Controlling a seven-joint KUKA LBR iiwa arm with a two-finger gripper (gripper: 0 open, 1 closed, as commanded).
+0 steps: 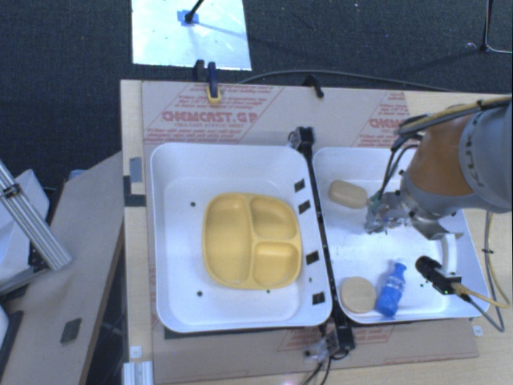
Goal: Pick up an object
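One gripper (377, 217) (beside tan block (348, 193))

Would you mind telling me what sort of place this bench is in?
Probably a robotics lab set up for grasping trials: a grey arm reaches over two white bins, which hold test items such as a yellow divided plate and a small blue bottle.

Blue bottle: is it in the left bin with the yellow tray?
No, the blue bottle lies in the right bin, beside a tan round piece; the yellow tray sits in the left bin.
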